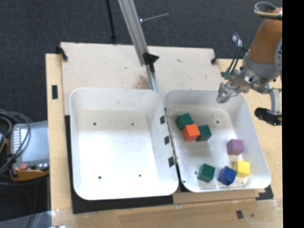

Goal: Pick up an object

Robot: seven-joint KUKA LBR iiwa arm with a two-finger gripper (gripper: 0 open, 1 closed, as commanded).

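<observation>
Now the gripper (pixel 223 98) hangs over the right bin (pixel 254 127), at its 12 o'clock rim, and I cannot tell its state. From it, the orange cube (pixel 191 132) lies toward 7 o'clock, touching two green cubes (pixel 184 121) (pixel 204 133). Purple (pixel 234 147), yellow (pixel 242 167), blue (pixel 227 175) and another green cube (pixel 206 172) lie toward 6 o'clock, well apart from it.

No text, label, brand, number or sign can be read here. The small grey box with a pale screen (pixel 29 144) at the left edge shows only a blur, too small to make out.
</observation>
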